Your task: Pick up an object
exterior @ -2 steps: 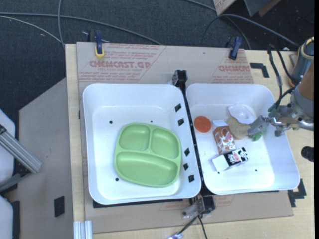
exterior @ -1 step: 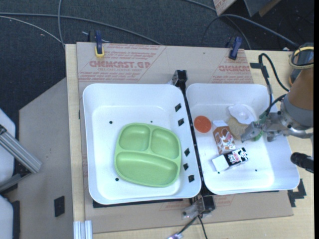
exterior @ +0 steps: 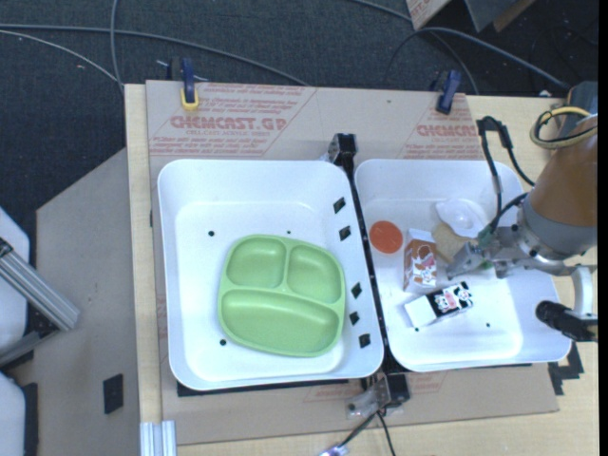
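The right bin point(exterior: 494, 350) holds several small items. An orange disc point(exterior: 386, 237) lies near its left wall. Beside the disc is a brown and red packet point(exterior: 419, 264). A white carton with a black and white print point(exterior: 440, 304) lies just below the packet. A clear plastic cup point(exterior: 462, 216) and a tan lump point(exterior: 445, 238) sit further back. My gripper point(exterior: 469, 257) is low in this bin, reaching in from the right. It is right of the packet, just above the carton and next to the tan lump. Nothing is visibly held.
A green divided plate point(exterior: 282, 294) lies in the left bin point(exterior: 176, 193). Black clips run along the divider point(exterior: 356, 255) between the bins. The arm's orange band point(exterior: 568, 188) hangs over the right bin's right side. A black cable point(exterior: 492, 155) loops above that bin.
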`<action>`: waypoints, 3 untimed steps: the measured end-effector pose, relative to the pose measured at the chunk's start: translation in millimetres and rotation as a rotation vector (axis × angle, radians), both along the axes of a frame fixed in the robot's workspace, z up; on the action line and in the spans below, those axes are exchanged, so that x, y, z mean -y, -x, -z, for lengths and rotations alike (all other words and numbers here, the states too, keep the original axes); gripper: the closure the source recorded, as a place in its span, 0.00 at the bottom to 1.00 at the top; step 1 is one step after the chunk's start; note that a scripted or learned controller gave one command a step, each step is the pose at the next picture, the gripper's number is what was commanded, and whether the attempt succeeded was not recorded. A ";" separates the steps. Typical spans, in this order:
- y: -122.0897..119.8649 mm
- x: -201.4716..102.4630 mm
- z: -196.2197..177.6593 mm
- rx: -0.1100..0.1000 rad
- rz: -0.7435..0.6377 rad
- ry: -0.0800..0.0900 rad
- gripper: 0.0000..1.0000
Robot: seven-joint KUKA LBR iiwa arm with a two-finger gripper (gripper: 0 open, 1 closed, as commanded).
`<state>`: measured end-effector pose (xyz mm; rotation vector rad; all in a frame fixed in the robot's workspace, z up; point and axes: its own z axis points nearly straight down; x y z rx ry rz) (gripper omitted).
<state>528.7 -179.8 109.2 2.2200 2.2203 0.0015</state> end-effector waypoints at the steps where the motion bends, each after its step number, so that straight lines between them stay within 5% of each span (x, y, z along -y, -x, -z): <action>1: -0.1 -0.4 -8.3 -0.001 0.000 -0.002 1.00; 3: -0.6 4.6 -104.0 0.002 -0.001 0.001 1.00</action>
